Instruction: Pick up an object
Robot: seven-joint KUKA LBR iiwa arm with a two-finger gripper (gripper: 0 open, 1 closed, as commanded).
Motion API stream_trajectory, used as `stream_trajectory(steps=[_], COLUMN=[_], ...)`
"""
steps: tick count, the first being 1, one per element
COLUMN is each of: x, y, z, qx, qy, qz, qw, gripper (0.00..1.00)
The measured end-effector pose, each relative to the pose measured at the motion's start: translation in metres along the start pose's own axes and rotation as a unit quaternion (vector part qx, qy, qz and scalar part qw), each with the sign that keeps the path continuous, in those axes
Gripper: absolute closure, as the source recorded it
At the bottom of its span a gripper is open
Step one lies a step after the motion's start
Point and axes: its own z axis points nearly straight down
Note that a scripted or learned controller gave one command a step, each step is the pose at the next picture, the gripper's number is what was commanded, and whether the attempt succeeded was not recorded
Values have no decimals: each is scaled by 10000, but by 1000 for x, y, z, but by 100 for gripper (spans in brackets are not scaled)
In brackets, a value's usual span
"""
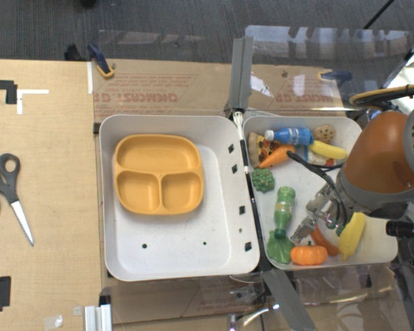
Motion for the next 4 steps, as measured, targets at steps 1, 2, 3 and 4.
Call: stream_trajectory(steps=[1,2,3,4], x=[22,21,-106,-43], y=[3,1,23,14], z=[0,0,-65,0], qx=[3,5,1,3], qy=[6,0,-21,-4], qz=[676,664,1650,1812], qw=[9977,9978,9863,9834], gripper=[0,0,0,0])
